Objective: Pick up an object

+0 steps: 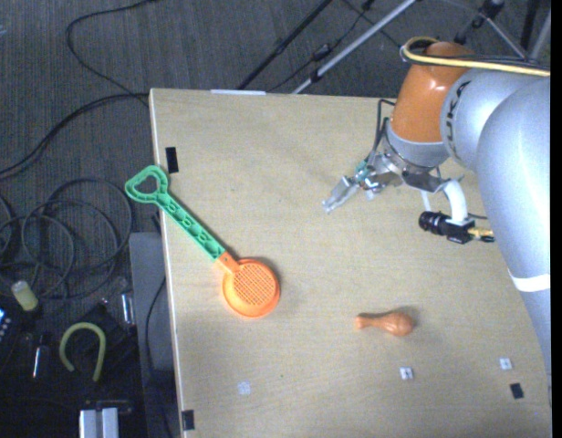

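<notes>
I see my gripper [340,197] hanging over the far middle of the bench [290,144], reaching in from the right below the orange band [425,80] of the arm [504,153]. Its two pale fingers point left and slightly toward me, and they look drawn nearly together with nothing between them; I read it as closed on air, though the tips are small and a little blurred.

As for the pick, I judge it has not been made. Both candidate objects lie flat on the wood, apart from the gripper. The strainer [208,245], with a green handle and an orange mesh head, lies on a diagonal at the left side, its handle loop toward the far left and its head nearer me. The small orange pear-shaped piece [387,322] rests near the right of centre, closer to me than the gripper and well apart from the strainer. Either would do for the task. What is left, by my reckoning, is everything that matters: choosing one, getting the fingers spread over it, descending, closing and lifting.

I can read no brand, label or lettering anywhere; the few small dark and pale marks on the bench surface carry no writing I can make out.
</notes>
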Controlling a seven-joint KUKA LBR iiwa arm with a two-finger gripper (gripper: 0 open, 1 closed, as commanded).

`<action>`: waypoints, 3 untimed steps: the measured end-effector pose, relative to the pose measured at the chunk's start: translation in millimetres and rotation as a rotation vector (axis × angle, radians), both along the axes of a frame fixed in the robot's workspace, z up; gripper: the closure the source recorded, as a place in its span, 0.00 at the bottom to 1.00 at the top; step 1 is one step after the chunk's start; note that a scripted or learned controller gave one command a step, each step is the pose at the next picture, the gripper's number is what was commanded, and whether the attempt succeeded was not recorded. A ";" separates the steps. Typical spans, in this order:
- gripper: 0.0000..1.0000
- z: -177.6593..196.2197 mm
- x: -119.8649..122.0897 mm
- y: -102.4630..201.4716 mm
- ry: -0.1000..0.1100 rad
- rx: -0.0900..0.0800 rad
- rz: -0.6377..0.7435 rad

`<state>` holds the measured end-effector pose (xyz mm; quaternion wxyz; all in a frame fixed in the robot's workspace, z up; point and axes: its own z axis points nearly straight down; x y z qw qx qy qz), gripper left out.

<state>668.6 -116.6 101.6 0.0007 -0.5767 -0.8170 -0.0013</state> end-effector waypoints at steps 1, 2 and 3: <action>0.00 0.0 0.0 0.0 0.000 0.000 0.000; 0.00 0.0 0.0 0.0 0.000 0.000 0.000; 0.00 0.0 0.0 0.0 0.000 0.000 0.000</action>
